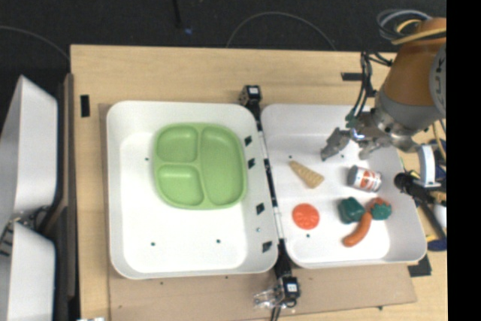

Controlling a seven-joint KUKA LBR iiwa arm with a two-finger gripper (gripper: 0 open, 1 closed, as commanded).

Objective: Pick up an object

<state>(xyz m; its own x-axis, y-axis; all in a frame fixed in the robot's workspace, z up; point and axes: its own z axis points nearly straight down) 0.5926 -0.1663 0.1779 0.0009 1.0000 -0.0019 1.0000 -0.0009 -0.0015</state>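
Arm (409, 83) bent over right bin (301, 124), gripper (352, 143) (fingers spread) above it

Pincer (350, 146) above right bin (316, 124) (toys inside)

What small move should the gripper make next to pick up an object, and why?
Probably a short move toward the bench's front and then down onto the red-and-white can. The gripper hangs open over the right bin with nothing between its fingers, and the can lies closest to it, apart from the tan wedge and the green toys, so the fingers have room.
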